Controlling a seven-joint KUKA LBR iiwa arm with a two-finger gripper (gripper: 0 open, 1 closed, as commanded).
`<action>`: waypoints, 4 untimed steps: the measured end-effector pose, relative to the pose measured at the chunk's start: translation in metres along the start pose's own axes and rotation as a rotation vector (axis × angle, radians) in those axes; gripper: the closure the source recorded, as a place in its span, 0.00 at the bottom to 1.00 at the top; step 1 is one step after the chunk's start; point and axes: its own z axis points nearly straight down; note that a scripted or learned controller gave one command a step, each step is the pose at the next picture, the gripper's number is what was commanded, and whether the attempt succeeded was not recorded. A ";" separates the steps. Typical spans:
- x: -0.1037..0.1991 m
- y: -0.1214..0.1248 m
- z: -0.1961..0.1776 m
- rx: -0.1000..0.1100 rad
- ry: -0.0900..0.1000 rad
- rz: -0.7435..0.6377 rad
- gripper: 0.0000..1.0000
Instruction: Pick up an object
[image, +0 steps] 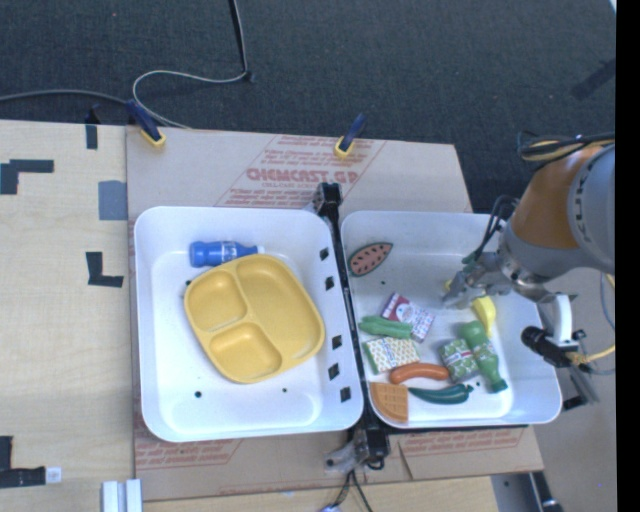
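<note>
In the camera view, the arm (560, 215) is reaching in from the right over the right bin (430, 225), and its jaws (468, 288) are hanging low above the bin's floor near the right wall. Whether they are spread or pressed together I cannot tell; nothing is showing between them. A yellow toy (484, 312) is lying just beside the jaws, with a green bottle (478, 352) below it. Nearer the bin's middle a small packet (405, 312), a green pepper (385, 326) and a sausage (418, 373) are lying close together, and a brown oval toy (369, 258) is sitting apart near the divider. In the left bin (160, 330) a yellow tray (253, 315) is resting just below a blue bottle (220, 252).
</note>
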 end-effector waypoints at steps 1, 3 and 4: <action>0.002 0.000 0.000 0.001 0.004 -0.002 0.00; -0.004 -0.004 0.000 -0.001 0.002 -0.002 1.00; -0.001 -0.003 0.000 0.002 0.009 -0.005 0.00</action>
